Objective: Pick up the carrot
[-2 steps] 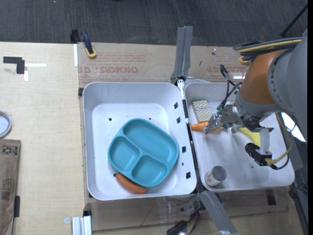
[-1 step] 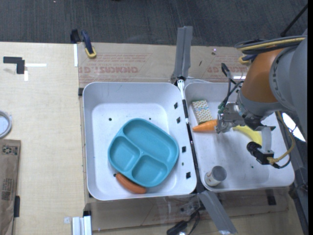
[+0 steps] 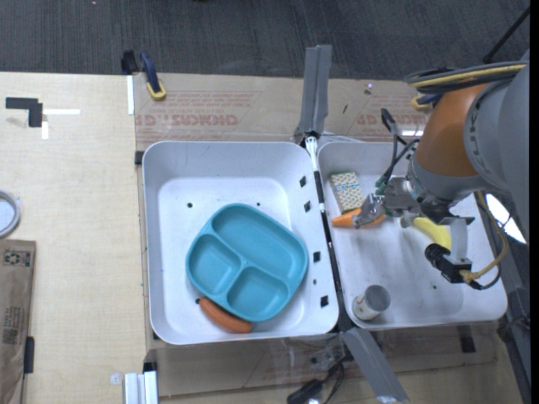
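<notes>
The carrot point(image 3: 344, 220) is a small orange piece near the left wall of the right bin point(image 3: 404, 310), its tip pointing left. My gripper point(image 3: 369, 214) comes in from the right and is shut on the carrot's right end, so orange shows on both sides of the fingers. The carrot sits low, at or just above the bin floor. The grey arm with its orange band point(image 3: 450, 137) covers the bin's upper right part.
In the right bin are a speckled sponge-like block point(image 3: 345, 188) just behind the carrot, a yellow banana point(image 3: 438, 232) under the wrist and a metal cup point(image 3: 370, 300) at the front. The left bin point(image 3: 168, 192) holds a blue divided plate point(image 3: 246, 262) and a sausage point(image 3: 224, 316).
</notes>
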